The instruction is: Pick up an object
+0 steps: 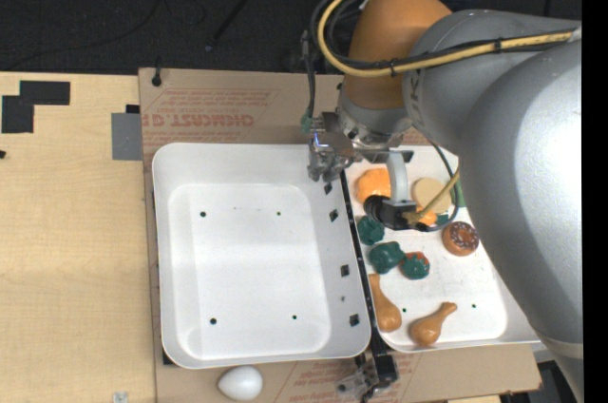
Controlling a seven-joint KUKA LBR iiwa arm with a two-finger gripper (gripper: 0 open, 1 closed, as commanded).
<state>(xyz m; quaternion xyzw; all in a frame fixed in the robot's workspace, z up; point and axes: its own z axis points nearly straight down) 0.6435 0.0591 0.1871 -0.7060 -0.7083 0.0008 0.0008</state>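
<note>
My gripper (326,165) hangs over the far end of the divider between the two bins, at the upper left corner of the right bin (494,320). Nothing shows in its grasp. Just right of it lies an orange piece (371,183), partly covered by the wrist. Further into the right bin lie a pale tan disc (433,193), a chocolate donut (461,238), three dark green pieces (386,254), and two brown drumsticks (432,322) near the front edge.
The left bin (163,201) stands beside the right one. A white egg (239,382) lies outside on the cardboard, in front of the left bin. The big grey arm covers the right bin's far right side.
</note>
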